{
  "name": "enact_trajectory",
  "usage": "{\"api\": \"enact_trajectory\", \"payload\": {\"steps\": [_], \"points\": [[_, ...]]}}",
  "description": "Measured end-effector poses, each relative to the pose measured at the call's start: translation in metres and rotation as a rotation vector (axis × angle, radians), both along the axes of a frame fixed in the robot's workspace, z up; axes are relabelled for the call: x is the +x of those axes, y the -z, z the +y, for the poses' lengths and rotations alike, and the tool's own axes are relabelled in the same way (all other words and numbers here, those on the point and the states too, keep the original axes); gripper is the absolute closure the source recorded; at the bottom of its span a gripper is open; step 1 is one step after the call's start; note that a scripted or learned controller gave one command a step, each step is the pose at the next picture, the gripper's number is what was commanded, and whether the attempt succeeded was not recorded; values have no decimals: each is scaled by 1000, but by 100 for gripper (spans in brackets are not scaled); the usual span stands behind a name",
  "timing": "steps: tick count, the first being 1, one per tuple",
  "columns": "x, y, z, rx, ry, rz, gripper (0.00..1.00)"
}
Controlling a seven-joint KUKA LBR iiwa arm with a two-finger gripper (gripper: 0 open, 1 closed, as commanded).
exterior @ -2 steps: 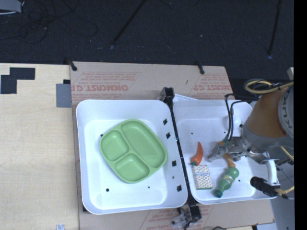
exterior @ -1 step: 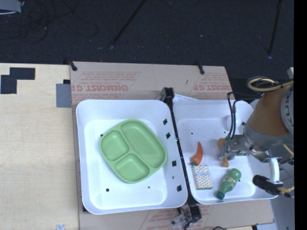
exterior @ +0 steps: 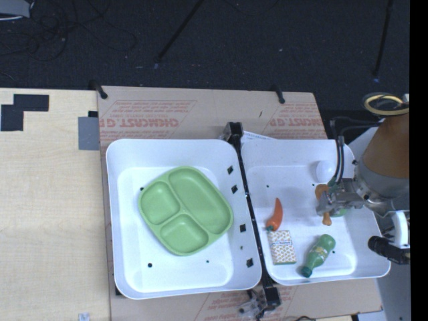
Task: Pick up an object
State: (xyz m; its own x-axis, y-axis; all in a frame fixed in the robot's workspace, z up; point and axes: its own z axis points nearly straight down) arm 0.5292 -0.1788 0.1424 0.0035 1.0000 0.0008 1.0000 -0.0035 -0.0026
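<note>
Claw (exterior: 332,204) is seen low in the right bin (exterior: 301,159), by an orange item (exterior: 326,216); its state cannot be told.

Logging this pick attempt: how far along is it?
Done: the arm has brought the gripper into the right bin, low near its right wall. In hand: nothing shown between its fingers. Left: carrot, small box and green bottle all lie on the bin floor; the green divided plate sits in the left bin.
</note>
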Motion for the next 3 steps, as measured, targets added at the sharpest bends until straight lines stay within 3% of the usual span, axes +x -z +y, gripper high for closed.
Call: {"api": "enact_trajectory", "payload": {"steps": [2, 3], "points": [[-3, -94, -4, -1, -5, -4, 100], [-1, -102, 43, 0, -5, 0, 100]]}}
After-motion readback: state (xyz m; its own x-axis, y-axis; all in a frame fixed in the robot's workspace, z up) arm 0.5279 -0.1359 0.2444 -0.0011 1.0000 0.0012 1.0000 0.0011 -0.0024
